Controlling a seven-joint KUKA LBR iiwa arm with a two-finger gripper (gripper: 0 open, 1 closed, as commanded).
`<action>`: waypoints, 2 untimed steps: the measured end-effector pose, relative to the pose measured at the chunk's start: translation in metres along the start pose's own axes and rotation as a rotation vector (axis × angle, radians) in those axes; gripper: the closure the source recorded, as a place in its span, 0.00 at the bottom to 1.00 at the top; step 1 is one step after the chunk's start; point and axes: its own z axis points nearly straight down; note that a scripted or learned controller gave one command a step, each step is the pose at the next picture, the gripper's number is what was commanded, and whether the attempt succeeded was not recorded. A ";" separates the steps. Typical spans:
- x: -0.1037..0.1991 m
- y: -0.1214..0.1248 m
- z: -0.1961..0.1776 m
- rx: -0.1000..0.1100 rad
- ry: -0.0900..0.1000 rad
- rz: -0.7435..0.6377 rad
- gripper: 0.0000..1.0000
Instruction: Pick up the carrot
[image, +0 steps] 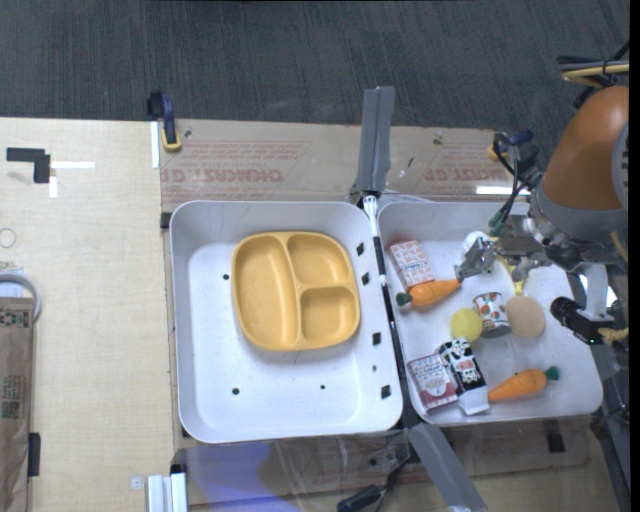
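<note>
**Tool poised over the right bin, beside a carrot**

Now the grey arm (590, 170) reaches in from the right of the frame, its orange band bulging at the upper right and its wrist bent down toward the right bin (580, 405). The tool (478, 258) hangs at the end of it, pointing left and downward over the upper middle of that bin; whether it is wide or narrow cannot be told from this angle, and nothing shows between its tips.

Two carrots lie in the right bin. The upper carrot (430, 294) rests just below and left of the tool, its green end toward the divider between the bins, apart from the tool as far as can be seen. The lower carrot (519, 385) lies near the bin's lower right edge, green end to the right.

Around them sit a red-and-white carton (410, 263) near the upper left of the bin, a yellow ball (465, 324), a small can (490, 312), a pale egg-shaped thing (525, 318), and two more small cartons (450, 375) at the lower edge.

The left bin (200, 380) holds a yellow divided plate (296, 290) lying flat. Both bins rest on the table (80, 320).
</note>
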 end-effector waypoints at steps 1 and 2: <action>-0.006 -0.001 -0.067 -0.004 -0.001 -0.042 0.00; 0.013 0.010 0.010 0.001 0.000 0.323 0.00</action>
